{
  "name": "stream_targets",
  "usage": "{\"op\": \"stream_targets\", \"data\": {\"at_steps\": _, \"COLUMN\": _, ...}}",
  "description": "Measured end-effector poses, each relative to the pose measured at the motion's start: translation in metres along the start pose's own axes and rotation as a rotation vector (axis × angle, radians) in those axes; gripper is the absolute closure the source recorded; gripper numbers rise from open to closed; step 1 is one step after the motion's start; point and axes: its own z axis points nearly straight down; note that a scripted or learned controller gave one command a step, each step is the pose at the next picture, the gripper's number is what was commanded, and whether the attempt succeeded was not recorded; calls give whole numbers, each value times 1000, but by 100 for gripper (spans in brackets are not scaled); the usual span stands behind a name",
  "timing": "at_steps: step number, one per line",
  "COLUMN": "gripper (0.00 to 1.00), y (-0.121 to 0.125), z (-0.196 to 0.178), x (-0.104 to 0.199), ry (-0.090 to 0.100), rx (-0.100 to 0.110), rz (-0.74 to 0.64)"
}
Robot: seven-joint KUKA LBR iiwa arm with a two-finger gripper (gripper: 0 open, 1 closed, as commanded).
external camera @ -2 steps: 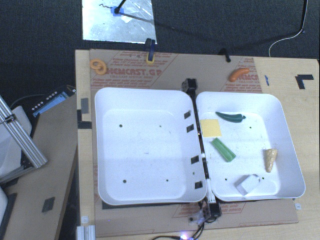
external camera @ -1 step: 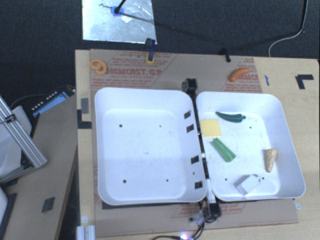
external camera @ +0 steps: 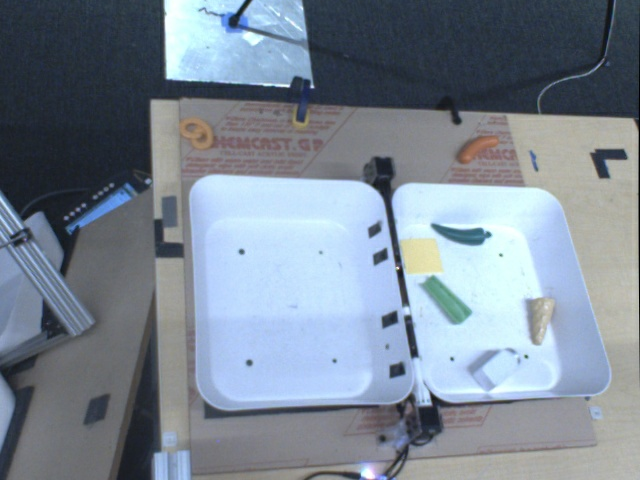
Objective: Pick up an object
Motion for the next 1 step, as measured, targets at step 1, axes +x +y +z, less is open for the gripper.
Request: {"op": "stream_targets", "data": {"at_steps": 1, "gripper": 100, "y": 28, "z": -1, "x": -1, "ry": 0, "rx": 0, "rz": 1}}
